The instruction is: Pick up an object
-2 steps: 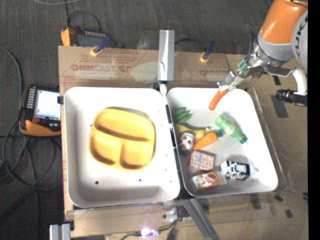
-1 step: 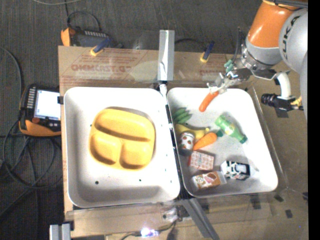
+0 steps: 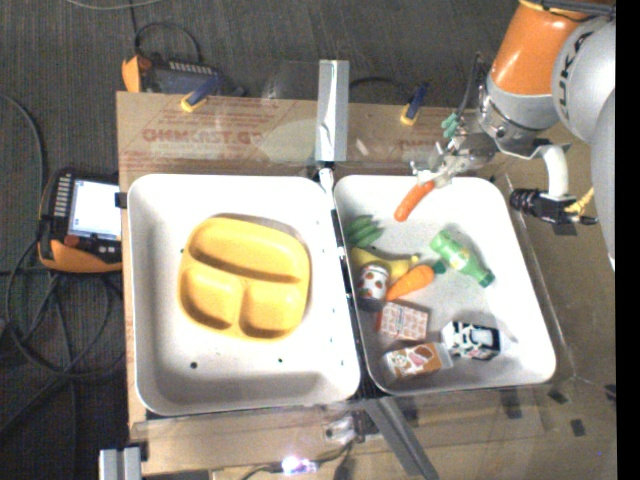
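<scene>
Your orange carrot (image 3: 413, 200) hangs tilted above the far edge of the right bin (image 3: 520, 268), its upper tip pinched between the fingers of the tool (image 3: 440, 173), which are closed on it. Below lie a second carrot (image 3: 411, 280), a green bottle (image 3: 462, 256) and small cartons (labels unreadable). The left bin (image 3: 150, 268) holds a yellow tray (image 3: 245, 278).

The arm (image 3: 585, 53) carries part of the word "KUKA" in dark letters on its grey shell. The cardboard (image 3: 215, 133) shows red print, too faint to read.
</scene>
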`<state>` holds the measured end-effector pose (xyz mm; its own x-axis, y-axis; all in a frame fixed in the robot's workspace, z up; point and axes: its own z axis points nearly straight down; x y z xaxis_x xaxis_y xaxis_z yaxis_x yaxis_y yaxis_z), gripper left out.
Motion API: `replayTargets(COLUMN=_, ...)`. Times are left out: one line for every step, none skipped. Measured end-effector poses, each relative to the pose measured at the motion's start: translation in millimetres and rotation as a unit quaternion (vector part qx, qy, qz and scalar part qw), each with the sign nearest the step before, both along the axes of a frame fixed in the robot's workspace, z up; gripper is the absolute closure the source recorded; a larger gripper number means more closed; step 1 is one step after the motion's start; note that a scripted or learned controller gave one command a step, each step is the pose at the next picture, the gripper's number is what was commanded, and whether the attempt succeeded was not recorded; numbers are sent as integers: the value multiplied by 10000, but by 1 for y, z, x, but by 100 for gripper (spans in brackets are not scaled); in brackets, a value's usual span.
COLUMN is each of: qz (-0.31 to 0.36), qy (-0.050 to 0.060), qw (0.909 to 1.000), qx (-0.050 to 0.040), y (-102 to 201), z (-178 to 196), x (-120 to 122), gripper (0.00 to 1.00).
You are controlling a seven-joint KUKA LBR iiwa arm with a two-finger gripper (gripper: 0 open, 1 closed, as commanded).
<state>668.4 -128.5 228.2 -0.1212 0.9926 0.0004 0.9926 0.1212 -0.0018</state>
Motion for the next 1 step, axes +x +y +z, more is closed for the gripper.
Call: replayTargets(qz=-578, qy=6, qw=9983, qx=0, y=13, z=1, x=0, gripper=100)
